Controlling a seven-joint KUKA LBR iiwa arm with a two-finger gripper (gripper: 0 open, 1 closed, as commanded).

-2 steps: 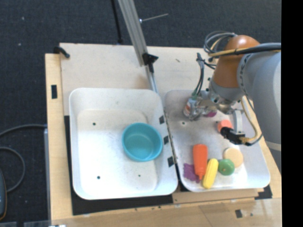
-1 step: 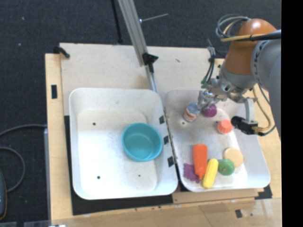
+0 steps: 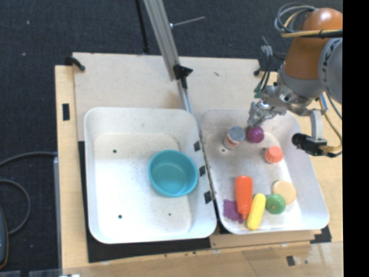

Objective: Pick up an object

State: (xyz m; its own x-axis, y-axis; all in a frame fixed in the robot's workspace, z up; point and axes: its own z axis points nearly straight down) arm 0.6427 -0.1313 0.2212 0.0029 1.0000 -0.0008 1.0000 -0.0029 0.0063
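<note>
A small round purple object (image 3: 255, 134) is seen in the upper part of the right bin (image 3: 311, 212), right of the frame's centre. Just beside it on the left, a short grey-topped cylinder with an orange band (image 3: 234, 137) is placed. A small orange piece (image 3: 273, 154) lies lower right of them. In the lower part of this bin an orange carrot-like object (image 3: 243, 193), a yellow oblong object (image 3: 256, 211), a green ball (image 3: 275, 203), a tan round piece (image 3: 285, 190) and a purple flat piece (image 3: 232, 210) are gathered close together. A teal bowl (image 3: 173, 173) stands upright in the left bin (image 3: 104, 131).
</note>
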